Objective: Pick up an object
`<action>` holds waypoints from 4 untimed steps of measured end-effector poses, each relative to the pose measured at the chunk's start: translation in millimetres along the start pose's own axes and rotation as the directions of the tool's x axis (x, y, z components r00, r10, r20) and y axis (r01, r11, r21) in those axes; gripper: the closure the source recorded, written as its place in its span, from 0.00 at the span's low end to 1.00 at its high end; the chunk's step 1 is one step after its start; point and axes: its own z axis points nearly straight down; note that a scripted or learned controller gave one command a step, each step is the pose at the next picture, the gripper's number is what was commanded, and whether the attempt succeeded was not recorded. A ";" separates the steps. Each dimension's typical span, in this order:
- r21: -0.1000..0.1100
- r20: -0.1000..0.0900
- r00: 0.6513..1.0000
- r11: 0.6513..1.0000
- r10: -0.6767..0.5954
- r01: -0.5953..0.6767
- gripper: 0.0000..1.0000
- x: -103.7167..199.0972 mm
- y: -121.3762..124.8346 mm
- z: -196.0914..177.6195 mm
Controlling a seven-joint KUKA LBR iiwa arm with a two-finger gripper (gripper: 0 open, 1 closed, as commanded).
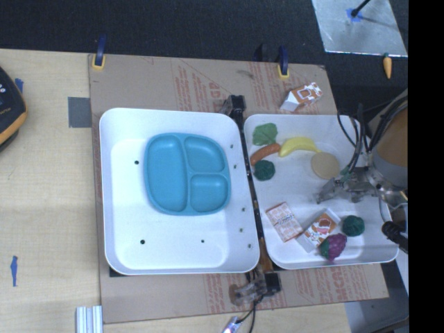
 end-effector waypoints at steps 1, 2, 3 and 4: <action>-0.003 -0.001 1.000 1.000 0.001 -0.001 0.00 0.3 84.0 -1.1; -0.001 0.000 1.000 1.000 0.002 -0.002 0.00 11.2 32.6 -43.7; 0.001 -0.001 1.000 1.000 0.000 0.000 0.00 27.7 121.5 -0.3; 0.000 0.000 1.000 1.000 0.001 -0.001 0.00 -0.6 72.4 -0.6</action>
